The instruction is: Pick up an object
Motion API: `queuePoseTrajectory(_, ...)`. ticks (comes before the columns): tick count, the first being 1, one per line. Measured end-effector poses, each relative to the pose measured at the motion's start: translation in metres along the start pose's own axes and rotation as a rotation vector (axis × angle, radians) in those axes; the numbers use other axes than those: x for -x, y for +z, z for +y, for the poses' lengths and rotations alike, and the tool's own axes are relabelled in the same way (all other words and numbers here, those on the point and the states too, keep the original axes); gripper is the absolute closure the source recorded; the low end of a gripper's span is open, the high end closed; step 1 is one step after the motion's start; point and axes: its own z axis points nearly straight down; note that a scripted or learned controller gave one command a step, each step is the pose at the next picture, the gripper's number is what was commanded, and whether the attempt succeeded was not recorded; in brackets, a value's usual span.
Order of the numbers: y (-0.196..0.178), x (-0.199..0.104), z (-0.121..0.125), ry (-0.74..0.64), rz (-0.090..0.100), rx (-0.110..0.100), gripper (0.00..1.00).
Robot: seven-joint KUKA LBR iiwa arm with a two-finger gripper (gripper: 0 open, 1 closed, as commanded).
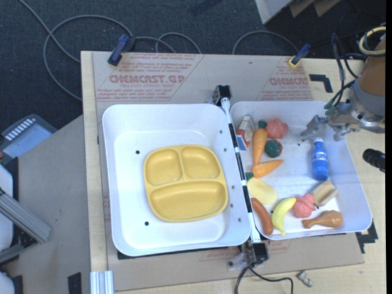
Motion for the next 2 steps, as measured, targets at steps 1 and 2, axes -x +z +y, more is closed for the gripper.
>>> queuePoseTrajectory(1,0.066,-0.001,-0.016,-0.003,0.007,-0.001,0.0)
queuePoseTrajectory(2,0.055,0.001,-0.015,-0.002,0.002,0.002,1.0)
